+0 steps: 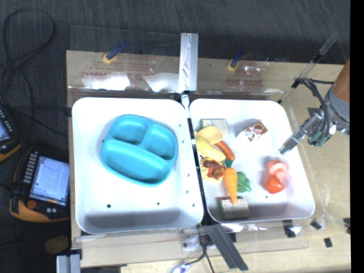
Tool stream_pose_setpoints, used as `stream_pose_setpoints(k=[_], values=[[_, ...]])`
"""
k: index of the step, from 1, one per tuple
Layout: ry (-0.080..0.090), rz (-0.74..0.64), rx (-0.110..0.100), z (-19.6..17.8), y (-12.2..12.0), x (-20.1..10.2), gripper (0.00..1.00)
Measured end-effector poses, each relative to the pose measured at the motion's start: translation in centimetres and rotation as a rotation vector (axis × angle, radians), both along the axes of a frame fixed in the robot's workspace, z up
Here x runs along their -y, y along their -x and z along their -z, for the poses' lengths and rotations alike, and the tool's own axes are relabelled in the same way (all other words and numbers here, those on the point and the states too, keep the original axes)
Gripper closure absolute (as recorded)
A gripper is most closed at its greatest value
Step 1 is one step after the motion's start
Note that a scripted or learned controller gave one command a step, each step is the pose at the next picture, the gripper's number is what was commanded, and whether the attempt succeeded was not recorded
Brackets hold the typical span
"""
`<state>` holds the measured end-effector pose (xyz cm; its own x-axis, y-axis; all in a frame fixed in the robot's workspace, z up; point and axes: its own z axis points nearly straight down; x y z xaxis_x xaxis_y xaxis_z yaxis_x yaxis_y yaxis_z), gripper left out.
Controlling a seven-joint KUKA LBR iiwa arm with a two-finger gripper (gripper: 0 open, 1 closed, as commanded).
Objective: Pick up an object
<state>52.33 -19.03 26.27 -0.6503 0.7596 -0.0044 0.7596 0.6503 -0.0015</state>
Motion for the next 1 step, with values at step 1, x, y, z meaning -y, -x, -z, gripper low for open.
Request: stream_pose_setpoints(k=[1], values=[[-0.002,-0.078,0.001,16.76,1.85,-0.08,1.00]])
